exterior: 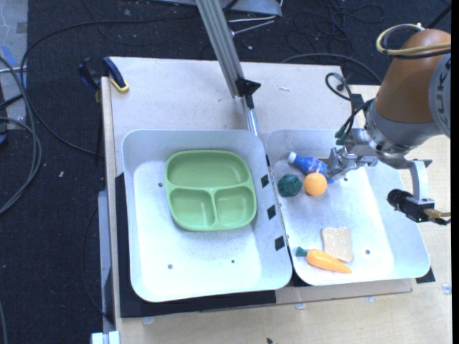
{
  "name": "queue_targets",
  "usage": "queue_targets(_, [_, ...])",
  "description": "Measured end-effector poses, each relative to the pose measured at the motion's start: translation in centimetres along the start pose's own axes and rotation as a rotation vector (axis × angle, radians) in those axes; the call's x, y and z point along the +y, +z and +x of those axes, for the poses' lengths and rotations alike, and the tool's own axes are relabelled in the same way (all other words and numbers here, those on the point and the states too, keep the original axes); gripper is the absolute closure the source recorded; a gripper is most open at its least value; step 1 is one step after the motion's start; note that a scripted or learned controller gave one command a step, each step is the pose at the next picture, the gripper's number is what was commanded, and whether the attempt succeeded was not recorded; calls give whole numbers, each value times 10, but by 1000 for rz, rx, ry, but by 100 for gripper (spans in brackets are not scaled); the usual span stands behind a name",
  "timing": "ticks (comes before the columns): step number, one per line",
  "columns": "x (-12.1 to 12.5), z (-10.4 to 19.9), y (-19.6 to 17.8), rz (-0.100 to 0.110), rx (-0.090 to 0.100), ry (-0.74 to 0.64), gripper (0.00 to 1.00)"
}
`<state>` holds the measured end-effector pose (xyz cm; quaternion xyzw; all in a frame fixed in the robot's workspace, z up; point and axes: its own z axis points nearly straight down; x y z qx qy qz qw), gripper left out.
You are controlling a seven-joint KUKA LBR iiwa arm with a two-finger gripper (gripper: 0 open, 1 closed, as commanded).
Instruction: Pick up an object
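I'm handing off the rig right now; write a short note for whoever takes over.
Gripper: low in the right bin, beside the blue bottle and orange ball; nothing seen held.
Right bin also holds a dark green ball, a bread slice and a carrot.
Left bin: green divided plate.
Done: nothing lifted.
Left: grasp and lift one object.
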<state>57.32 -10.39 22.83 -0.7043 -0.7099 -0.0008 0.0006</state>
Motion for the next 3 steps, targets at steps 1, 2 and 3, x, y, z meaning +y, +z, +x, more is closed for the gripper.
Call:
queue_targets(1, [-11,58,9,2,0,0,100])
queue_targets(2, [-20,119,11,2,-1,-1,100])
queue_targets(3, [-30,175,14,2,0,0,100])
